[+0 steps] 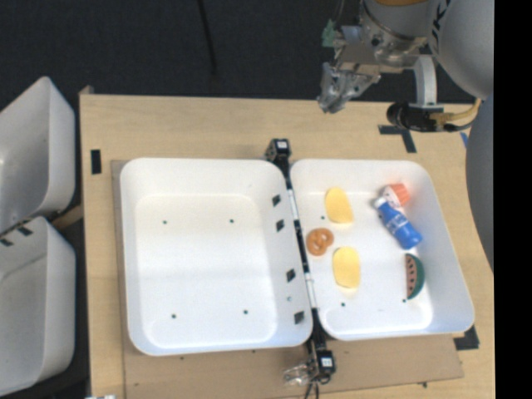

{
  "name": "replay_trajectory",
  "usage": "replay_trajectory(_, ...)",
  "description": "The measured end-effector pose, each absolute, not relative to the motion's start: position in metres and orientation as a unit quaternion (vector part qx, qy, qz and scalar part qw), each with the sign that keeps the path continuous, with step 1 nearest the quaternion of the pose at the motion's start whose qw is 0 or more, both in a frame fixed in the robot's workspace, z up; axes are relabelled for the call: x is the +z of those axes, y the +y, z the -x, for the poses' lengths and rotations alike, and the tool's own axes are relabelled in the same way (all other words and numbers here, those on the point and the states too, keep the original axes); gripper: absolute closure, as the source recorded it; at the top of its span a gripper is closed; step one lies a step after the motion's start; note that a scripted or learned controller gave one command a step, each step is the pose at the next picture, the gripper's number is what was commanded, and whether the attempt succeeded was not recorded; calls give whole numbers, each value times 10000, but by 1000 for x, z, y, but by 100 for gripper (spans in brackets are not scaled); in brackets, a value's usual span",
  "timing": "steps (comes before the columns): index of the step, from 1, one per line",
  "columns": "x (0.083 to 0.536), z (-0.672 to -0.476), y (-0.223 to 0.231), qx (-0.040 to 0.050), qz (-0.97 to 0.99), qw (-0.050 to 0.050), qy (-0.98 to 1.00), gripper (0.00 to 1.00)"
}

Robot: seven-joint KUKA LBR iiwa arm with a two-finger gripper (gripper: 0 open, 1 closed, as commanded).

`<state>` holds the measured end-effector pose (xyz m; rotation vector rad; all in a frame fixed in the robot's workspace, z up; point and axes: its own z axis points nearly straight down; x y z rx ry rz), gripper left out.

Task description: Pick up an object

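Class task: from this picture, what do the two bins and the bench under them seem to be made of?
Bins: probably moulded plastic, white and smooth, with rounded corners and soft shine. Bench: looks like wood or fibreboard, tan and matt, flat with square edges; the picture cannot settle which.

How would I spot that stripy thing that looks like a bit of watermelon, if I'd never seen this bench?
Start at the right-hand white bin, the one holding all the small items. Go to its near right corner, below the blue tube with the orange cap. There lies the watermelon slice, a small curved wedge, red with a dark green rind, unlike the plain yellow pieces and the orange ring to its left.
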<state>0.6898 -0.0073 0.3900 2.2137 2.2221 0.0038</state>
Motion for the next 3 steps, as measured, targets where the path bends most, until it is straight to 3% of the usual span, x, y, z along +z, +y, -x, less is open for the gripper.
replay_trajectory(1, 415, -690, -7, 8, -7051, 27, 7091, 100)
replay_trajectory(2, 340, -690, 44, -2, -7047, 13, 7095, 100)
replay_trajectory(3, 390, -690, 74, 28, -7054, 23, 7088, 100)
